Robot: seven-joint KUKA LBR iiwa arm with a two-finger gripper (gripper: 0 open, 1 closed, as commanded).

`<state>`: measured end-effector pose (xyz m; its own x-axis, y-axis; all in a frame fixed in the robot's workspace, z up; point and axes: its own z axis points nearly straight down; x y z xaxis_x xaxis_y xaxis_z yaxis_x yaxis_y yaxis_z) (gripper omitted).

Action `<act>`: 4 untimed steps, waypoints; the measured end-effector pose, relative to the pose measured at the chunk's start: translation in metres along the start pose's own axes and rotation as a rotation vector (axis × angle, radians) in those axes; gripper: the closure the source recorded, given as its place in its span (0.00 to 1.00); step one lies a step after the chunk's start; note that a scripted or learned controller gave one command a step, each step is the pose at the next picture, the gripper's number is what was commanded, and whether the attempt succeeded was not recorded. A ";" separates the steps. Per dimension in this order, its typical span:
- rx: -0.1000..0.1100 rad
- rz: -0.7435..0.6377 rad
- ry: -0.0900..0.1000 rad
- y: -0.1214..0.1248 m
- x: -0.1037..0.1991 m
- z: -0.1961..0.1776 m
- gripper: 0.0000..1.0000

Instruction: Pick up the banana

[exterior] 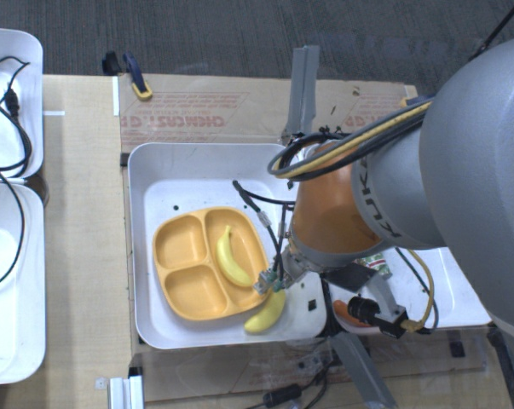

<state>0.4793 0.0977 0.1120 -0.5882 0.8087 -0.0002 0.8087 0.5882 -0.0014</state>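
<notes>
The gripper (269, 281) sits between two yellow bananas — one banana (232, 259) in the tray (181, 262), the other (266, 313) beside it; its grasp I cannot tell.

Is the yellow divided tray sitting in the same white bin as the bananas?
Yes: the yellow divided tray and both bananas lie inside one white bin.
</notes>
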 end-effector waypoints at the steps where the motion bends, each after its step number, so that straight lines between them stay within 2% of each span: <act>1: 0.005 0.099 -0.001 0.041 -0.001 -0.081 1.00; 2: 0.006 0.271 -0.033 0.034 0.038 0.021 1.00; 3: 0.005 0.364 -0.002 0.029 0.043 -0.090 1.00; 4: 0.003 0.705 -0.003 0.117 0.034 -0.142 1.00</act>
<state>0.5537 0.1942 0.2541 0.0759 0.9971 -0.0048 0.9971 -0.0759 -0.0029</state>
